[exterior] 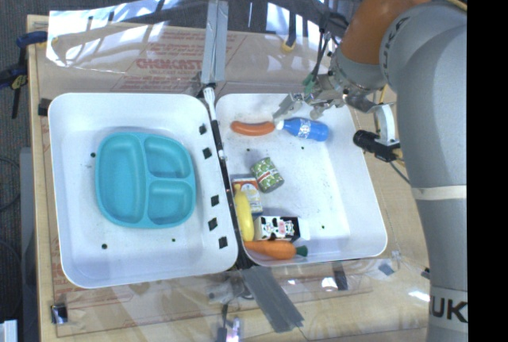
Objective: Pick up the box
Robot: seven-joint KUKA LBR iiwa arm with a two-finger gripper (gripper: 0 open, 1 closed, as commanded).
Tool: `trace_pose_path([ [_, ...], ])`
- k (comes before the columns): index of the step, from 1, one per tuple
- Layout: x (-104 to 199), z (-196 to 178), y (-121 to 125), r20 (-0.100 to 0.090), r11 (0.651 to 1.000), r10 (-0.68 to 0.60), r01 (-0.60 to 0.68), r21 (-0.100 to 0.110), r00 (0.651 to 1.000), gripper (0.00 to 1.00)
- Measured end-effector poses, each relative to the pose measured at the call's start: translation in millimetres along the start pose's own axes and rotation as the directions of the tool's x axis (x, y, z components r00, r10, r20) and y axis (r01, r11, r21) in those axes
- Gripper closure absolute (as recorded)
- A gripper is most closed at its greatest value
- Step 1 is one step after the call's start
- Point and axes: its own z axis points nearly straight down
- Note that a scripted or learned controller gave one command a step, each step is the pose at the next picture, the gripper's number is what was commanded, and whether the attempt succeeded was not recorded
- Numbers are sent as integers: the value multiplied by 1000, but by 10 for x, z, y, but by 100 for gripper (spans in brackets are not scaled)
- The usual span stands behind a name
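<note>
1. Nearest the camera, at the front edge of the right bin (361,205), a carrot (271,250) lies across the rim corner, probably where loose items have slid together.
2. Just behind the carrot, touching it, lies the box (278,228), a small black-and-white carton on its side; a banana (244,217) lies beside it on the left against the divider wall.
3. A green can (267,174) rests tilted near the bin's middle, apart from the box.
4. At the far end lie a sausage (252,127) and a blue bottle (306,129), nearly end to end.
5. The claw (305,104) hangs over that far end, above the gap between them, well apart from the box. Its fingers look spread, with nothing between them.
6. The left bin (71,174) holds a teal divided tray (145,178).
7. Judging from this, the reach to the box is not yet made; its crowded neighbours may hamper a clean grip.
</note>
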Motion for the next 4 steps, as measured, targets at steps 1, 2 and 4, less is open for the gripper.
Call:
trace_pose_path([
  [1,6,3,1,0,1000,-1,1,1,1000,0],
  [2,455,690,53,-1,987,159,-159,5,987,0],
  [4,554,268,67,-2,999,-48,48,4,999,0],
])
